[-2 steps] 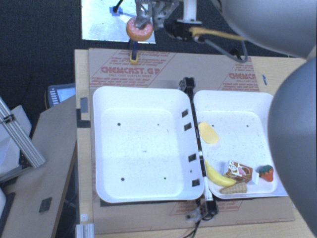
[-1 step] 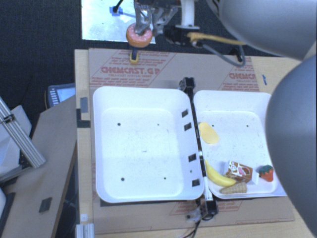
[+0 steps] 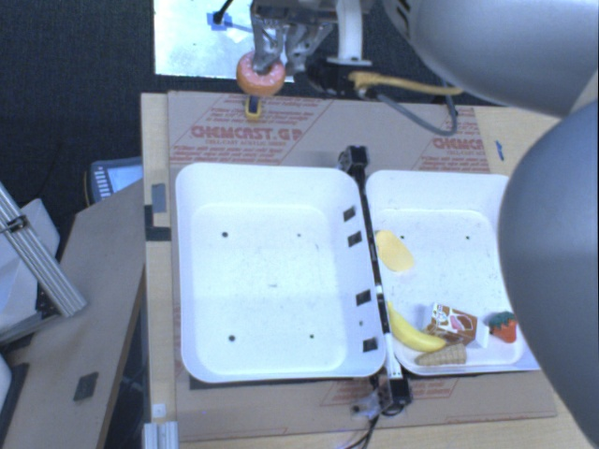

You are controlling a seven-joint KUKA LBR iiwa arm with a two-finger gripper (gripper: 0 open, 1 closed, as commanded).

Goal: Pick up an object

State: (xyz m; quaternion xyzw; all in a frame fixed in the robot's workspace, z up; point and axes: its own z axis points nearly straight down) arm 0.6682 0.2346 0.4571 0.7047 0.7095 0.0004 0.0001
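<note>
My gripper (image 3: 267, 62) hangs high near the top of the camera view, above the far edge of the left bin (image 3: 187, 251). A pink-frosted doughnut (image 3: 260, 76) sits between its fingers, lifted well off the bench. The right bin (image 3: 487, 204) holds a yellow chip-shaped piece (image 3: 394, 252), a banana (image 3: 413, 331), a small brown and white carton (image 3: 453, 323), a waffle cone (image 3: 441, 354) and a small orange and green toy (image 3: 504, 327).
The grey arm fills the upper right and covers the right bin's far right side. A black clip strip (image 3: 363, 251) runs between the two bins. Cardboard (image 3: 281, 129) lies under the bins. An aluminium rail (image 3: 37, 260) stands at the left.
</note>
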